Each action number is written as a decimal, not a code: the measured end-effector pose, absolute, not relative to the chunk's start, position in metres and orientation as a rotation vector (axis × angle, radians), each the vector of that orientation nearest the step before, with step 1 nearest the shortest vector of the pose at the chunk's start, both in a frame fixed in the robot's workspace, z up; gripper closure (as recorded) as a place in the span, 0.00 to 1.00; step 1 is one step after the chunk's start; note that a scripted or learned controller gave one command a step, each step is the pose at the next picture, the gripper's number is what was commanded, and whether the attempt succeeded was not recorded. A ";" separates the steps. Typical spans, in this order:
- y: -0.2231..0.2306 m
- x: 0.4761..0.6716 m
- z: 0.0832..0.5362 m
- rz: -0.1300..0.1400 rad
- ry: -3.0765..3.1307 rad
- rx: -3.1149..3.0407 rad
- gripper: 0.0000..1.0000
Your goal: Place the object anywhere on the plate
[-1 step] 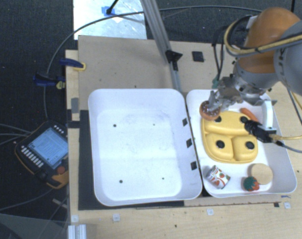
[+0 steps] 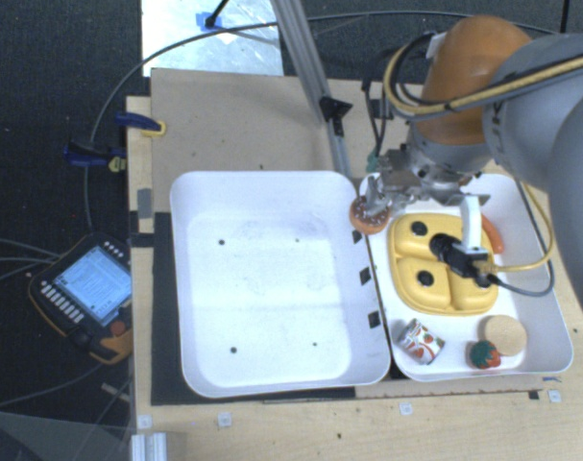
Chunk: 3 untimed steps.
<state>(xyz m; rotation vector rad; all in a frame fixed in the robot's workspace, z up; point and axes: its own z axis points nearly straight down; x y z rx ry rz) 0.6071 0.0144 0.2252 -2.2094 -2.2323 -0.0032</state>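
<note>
The tool (image 2: pixel 373 203) hangs over the strip where the two white bins meet, at their far end. From this angle I cannot tell whether it is wide, narrow or gripping something. A brown round thing (image 2: pixel 370 221) sits right at the tool's tip, over the rims of the bins and touching or almost touching the tool. Whether the tool actually holds it cannot be made out. The yellow plate (image 2: pixel 435 296) lies just beside the tool, on the side the arm comes from and a little nearer the camera, inside the right bin (image 2: pixel 560 349). The brown round thing is off the plate, just short of its nearest corner. An orange thing (image 2: pixel 494 237) lies beyond the plate from the tool, against the plate's far edge. Farther from the tool, past the plate's near edge, stand a small red and white can (image 2: pixel 419 341), a tan disc (image 2: pixel 506 330) and a green and red thing (image 2: pixel 482 355) that touches the disc. On the tool's other side the left bin (image 2: pixel 187 257) spreads out over the brown worktop (image 2: pixel 233 123). Well away from the tool on that side, off the worktop, lies a handheld pendant (image 2: pixel 85 291) with a lit screen.
</note>
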 end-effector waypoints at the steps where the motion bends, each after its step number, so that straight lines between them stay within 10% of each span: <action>1: 0.074 0.609 0.234 -0.005 -2.234 -2.209 1.00; 2: 0.124 0.624 0.236 -0.007 -2.233 -2.210 1.00; 3: 0.121 0.623 0.235 -0.002 -2.228 -2.215 0.00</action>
